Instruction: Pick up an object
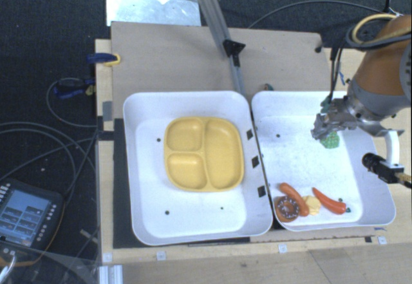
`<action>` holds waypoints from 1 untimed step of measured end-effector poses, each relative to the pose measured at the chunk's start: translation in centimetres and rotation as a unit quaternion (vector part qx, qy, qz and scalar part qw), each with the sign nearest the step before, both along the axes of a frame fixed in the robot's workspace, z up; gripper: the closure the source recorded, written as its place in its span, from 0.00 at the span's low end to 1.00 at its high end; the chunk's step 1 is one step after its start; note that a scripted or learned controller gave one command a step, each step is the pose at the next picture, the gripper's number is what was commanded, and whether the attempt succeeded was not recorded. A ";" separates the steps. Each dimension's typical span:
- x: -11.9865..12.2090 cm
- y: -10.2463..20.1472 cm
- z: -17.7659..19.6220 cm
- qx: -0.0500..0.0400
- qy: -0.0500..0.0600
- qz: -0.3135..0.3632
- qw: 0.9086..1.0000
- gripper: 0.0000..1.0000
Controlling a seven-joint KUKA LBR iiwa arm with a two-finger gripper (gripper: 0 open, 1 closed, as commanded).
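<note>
Surface: flat tan board, matte, carrying both bins; dark carpet and loose cables lie around it.
Left bin: shallow white tray with rounded corners and a smooth, slightly glossy floor.
Right bin: same white tray, its floor faintly speckled; it touches the left bin along the middle seam.
Arm: grey body with an orange band, entering from the right and cut off by the frame edge.
Yellow plate: smooth plastic, rounded square, three compartments, lying flat in the left bin.
Tool: grey metal, low over the upper right part of the right bin; whether it is apart or together I cannot tell.
Green object: small, bumpy, rounded, just under the tool and partly hidden by it; contact is unclear.
Orange pieces: two long, glossy shapes near the right bin's front edge.
Doughnut: small brown ring beside them.
Yellow lump: tiny, too small to make out.
</note>
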State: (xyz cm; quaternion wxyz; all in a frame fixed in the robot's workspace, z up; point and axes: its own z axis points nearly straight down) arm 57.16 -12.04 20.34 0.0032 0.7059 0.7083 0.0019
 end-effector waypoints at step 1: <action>1.1 -0.5 5.7 0.000 -0.001 0.001 1.000 1.00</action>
